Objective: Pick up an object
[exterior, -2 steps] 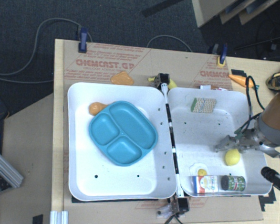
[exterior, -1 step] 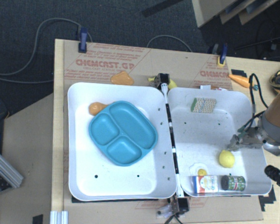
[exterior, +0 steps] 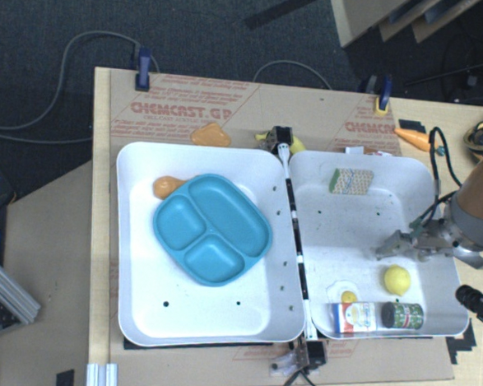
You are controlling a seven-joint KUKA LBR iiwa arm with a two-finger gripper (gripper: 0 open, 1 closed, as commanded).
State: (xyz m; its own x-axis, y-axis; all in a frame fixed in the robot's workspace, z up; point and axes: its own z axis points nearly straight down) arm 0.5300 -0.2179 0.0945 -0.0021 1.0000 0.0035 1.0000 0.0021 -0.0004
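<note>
Dark carpet surrounded a bench [exterior: 231,105] covered in brown printed board, on which two shallow white bins sat side by side. At frame left, the left bin [exterior: 135,304] held a blue divided plate [exterior: 213,227], with an orange item [exterior: 166,187] tucked against its upper-left edge. At frame right, the right bin [exterior: 346,228] held a patterned sponge [exterior: 351,181] near its upper edge, a yellow lemon [exterior: 397,280] right of centre, and along its lower rim a small carton [exterior: 352,317] lying beside a dark green-labelled bottle [exterior: 403,315].

The arm [exterior: 480,205] entered from the right edge of the frame. Its gripper [exterior: 396,248] was low in the right bin, fingers pointing toward frame left and appearing slightly spread with nothing between them; at this resolution the gap could not be read with certainty. The lemon lay just below and right of the fingertips, apart from them.

Assessment: the step in hand was the approach, with no object yet secured. The lemon appeared the closest candidate. The next move would call for shifting the fingers toward the lower right of the frame to straddle the fruit, then closing squarely across its middle, since a round, smooth object is judged liable to roll or squirt out under an off-centre pinch.
</note>
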